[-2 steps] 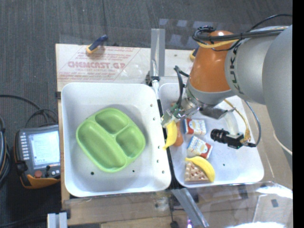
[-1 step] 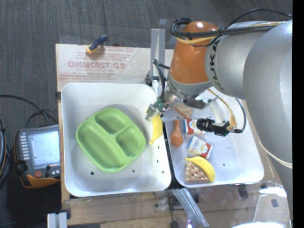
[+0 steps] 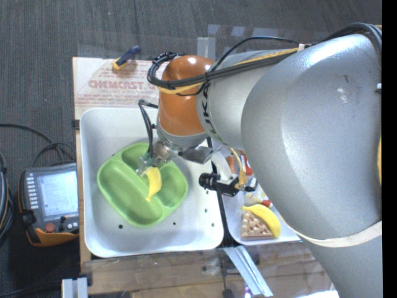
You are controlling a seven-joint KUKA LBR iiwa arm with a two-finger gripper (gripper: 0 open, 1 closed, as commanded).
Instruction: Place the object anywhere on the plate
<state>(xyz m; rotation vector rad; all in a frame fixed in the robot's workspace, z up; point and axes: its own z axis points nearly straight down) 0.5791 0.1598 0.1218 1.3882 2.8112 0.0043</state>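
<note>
1. Reaching in from the right, the grey arm (image 3: 298,135) crosses over the right bin (image 3: 248,238) and ends above the left bin (image 3: 105,241), its orange band (image 3: 183,104) sitting just over the wrist.
2. The hand (image 3: 151,165) hangs over the green plate (image 3: 124,197), at the plate's upper middle.
3. A yellow banana (image 3: 152,182) hangs straight down from the fingertips, its upper end pinched between them, so the hand is closed on the banana.
4. The banana's lower end comes down over the plate's middle ridge; whether it touches the plate cannot be told from this angle.
5. The plate is a divided dish with raised walls between its compartments, lying a little left of the centre of the left bin.
6. In the right bin, mostly hidden beneath the arm, a second yellow banana-shaped toy (image 3: 265,219) lies on a waffle-patterned piece (image 3: 251,227), and a small red and white item (image 3: 243,169) lies further up.
7. A black cable (image 3: 186,82) loops around the orange band and runs back along the arm.
8. A teach pendant (image 3: 49,203) with a lit screen lies on the floor to the left of the surface (image 3: 111,82), and a small blue and yellow clamp (image 3: 126,58) sits on the surface's far edge.
</note>
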